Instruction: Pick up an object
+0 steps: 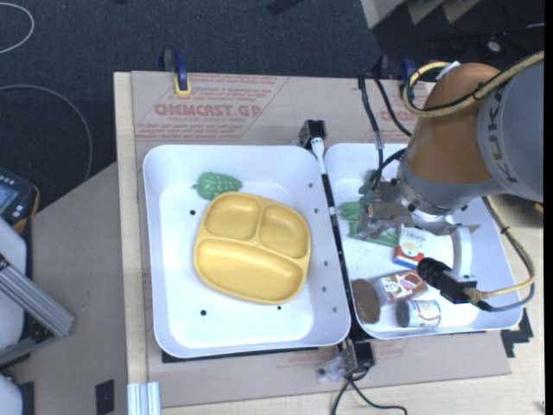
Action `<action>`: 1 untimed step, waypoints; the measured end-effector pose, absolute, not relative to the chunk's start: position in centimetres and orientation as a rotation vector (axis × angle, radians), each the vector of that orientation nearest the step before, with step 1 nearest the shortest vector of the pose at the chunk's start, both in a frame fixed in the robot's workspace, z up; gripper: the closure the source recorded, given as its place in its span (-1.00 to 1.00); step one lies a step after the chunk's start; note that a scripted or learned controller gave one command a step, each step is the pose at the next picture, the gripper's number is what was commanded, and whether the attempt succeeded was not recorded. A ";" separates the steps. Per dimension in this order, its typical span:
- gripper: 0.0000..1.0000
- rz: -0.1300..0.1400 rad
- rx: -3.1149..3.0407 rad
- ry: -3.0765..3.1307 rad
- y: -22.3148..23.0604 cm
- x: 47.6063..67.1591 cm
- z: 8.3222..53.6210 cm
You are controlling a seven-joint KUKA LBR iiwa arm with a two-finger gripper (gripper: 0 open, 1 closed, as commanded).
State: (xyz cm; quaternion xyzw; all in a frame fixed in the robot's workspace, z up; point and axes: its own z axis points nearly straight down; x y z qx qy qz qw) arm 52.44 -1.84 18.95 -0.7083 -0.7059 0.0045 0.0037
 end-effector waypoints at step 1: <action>1.00 -0.019 -2.227 -2.231 -1.0 49.4 33.2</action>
